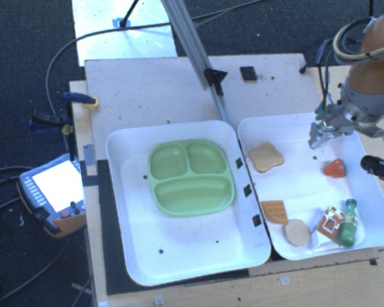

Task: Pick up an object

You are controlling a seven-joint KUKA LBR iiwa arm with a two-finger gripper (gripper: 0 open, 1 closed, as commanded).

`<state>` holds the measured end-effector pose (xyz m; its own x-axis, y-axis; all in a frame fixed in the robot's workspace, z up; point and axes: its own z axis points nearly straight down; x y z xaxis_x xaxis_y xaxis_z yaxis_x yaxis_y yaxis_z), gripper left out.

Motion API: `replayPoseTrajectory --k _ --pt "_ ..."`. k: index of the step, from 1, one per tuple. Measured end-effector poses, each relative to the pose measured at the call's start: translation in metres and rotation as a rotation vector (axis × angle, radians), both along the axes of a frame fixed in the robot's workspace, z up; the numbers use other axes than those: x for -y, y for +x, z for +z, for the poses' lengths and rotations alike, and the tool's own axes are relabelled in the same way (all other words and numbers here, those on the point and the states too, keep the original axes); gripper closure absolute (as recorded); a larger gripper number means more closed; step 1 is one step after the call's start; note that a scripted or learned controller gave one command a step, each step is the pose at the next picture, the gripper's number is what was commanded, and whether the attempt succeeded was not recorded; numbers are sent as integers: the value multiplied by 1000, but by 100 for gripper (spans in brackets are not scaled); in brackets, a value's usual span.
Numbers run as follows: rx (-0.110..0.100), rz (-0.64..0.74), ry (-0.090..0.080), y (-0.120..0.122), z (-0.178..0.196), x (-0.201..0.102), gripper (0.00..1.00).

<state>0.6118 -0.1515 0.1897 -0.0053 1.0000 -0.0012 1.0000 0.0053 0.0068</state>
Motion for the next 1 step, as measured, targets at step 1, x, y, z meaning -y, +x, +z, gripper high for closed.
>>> replayPoseTrajectory --k 1 --pt "1 -1 -1 1 51 10 100"
